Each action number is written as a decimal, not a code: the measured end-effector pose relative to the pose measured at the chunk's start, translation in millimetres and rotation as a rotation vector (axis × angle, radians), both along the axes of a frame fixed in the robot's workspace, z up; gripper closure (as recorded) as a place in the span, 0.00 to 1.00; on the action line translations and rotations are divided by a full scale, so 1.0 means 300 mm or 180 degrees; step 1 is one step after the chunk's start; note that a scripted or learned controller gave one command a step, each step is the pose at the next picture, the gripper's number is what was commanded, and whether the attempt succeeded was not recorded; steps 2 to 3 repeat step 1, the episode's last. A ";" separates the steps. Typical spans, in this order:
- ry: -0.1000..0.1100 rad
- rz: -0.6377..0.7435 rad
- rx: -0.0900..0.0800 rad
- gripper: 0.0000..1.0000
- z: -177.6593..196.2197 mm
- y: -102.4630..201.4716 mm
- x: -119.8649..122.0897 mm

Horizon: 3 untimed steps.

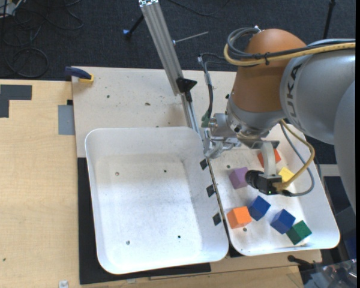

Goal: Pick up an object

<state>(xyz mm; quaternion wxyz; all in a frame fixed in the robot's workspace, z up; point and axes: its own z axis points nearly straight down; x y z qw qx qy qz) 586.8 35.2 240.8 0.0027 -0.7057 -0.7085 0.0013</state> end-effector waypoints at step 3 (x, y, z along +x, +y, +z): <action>0.0002 0.0002 -0.0001 1.00 -0.014 0.157 -0.041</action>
